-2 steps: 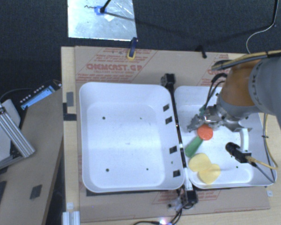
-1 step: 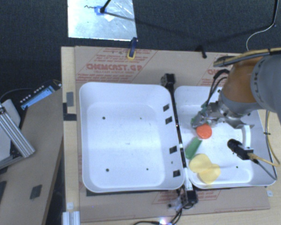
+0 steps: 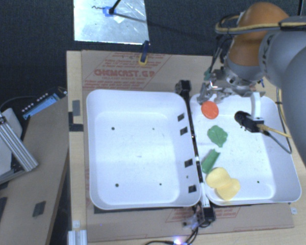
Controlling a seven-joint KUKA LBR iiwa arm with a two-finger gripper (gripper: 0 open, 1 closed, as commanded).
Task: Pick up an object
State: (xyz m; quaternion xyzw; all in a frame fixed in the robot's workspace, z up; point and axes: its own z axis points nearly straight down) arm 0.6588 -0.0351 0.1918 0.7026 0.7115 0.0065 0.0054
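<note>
Nothing is being held yet: two-finger gripper (image 3: pixel 210 95), jaws apart, is being poised over flat orange-red disc (image 3: pixel 210 110); grasp pending.

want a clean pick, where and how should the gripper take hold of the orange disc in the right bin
Probably from straight above, fingers closing across the rim of the orange disc. It looks flat and round, so any width works. It lies near the right bin's far left corner, so line the fingers up away from the walls.

Bare white bin floor (image 3: pixel 255 162) is lying open right of the gripper (image 3: pixel 210 97); a flat orange disc (image 3: pixel 210 110) is sitting just below its fingers.
</note>
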